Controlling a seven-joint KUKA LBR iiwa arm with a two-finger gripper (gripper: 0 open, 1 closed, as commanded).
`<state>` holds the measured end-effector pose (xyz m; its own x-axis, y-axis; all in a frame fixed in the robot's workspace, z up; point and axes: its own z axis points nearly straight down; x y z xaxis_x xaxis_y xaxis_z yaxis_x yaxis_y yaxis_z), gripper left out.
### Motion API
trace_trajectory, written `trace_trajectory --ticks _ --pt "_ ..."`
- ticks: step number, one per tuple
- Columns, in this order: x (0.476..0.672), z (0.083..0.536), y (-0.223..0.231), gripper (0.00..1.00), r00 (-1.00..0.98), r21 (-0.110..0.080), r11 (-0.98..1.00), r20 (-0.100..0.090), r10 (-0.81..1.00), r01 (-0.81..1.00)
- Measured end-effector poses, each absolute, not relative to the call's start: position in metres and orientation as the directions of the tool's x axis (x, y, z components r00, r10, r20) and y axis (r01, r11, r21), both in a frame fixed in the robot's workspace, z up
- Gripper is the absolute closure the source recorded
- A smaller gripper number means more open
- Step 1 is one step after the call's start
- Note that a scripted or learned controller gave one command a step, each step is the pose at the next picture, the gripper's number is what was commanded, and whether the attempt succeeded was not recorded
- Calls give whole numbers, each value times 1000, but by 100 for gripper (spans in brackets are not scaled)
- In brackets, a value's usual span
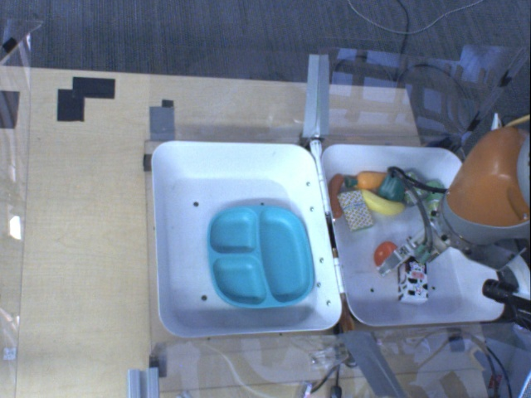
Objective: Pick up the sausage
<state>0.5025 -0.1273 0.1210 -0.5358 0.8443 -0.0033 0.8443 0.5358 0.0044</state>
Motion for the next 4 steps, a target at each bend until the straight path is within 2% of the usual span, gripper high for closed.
trace_trajectory --ticks 1,2,3,4 --pt "489 188 -105 0 -288 6 288 -3 958 958" --pt "512 90 -91 0 -236 16 236 -6 972 972" --pt "515 102 -89 100 -239 23 240 -6 971 971" --pt "539 184 -91 100 -257 7 257 -3 966 966"
